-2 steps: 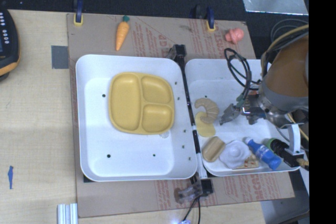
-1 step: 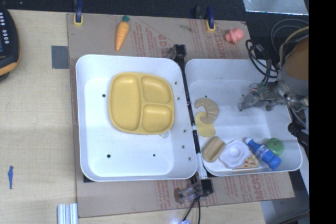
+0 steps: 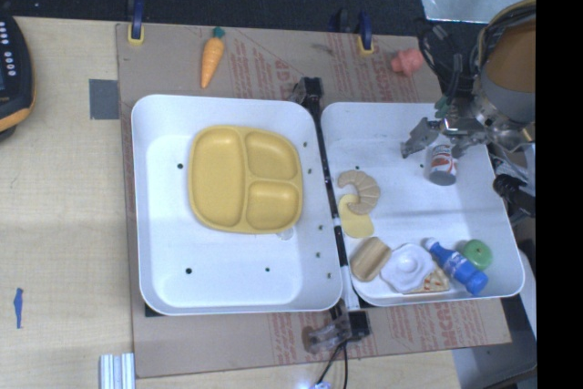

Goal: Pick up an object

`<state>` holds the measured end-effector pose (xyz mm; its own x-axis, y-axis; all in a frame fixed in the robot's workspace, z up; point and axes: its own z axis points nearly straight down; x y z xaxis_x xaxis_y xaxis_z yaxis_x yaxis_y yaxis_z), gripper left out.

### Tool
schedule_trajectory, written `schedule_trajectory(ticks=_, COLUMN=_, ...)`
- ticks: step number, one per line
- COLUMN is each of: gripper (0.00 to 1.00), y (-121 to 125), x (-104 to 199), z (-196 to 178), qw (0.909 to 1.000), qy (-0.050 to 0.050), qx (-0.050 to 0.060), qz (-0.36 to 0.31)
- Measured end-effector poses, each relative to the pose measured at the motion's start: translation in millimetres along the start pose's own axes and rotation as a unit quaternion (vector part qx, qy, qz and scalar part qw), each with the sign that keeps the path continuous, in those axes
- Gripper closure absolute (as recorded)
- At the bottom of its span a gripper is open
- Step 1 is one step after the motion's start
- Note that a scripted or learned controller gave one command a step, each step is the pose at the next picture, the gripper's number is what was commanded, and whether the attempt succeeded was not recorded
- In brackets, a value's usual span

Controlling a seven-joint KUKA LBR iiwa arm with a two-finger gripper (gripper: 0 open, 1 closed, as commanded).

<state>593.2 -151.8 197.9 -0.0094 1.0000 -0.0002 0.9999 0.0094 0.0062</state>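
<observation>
The gripper (image 3: 435, 141) hangs over the far part of the right bin (image 3: 401, 118). A small can (image 3: 443, 167) sits just under it, a little to the near side. I cannot tell how the gripper is set.

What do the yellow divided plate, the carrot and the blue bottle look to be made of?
Plate: likely moulded plastic, one even yellow with soft rounded dividers and a dull sheen. Carrot: a toy, probably plastic or rubber, flat orange with a green top; too small to tell which. Bottle: apparently glossy plastic, with a white label.
</observation>
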Motion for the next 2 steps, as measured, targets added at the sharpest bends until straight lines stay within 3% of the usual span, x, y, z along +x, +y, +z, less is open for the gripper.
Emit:
schedule_trajectory(ticks=1, gripper=0.0, y=-60.8, x=-62.2, z=18.4, qw=1.0, qy=0.0, qx=0.007, qz=0.006)
schedule_trajectory(ticks=2, gripper=0.0, y=51.5, x=-43.5, z=18.4, qw=1.0, qy=-0.001, qx=-0.001, qz=0.0)
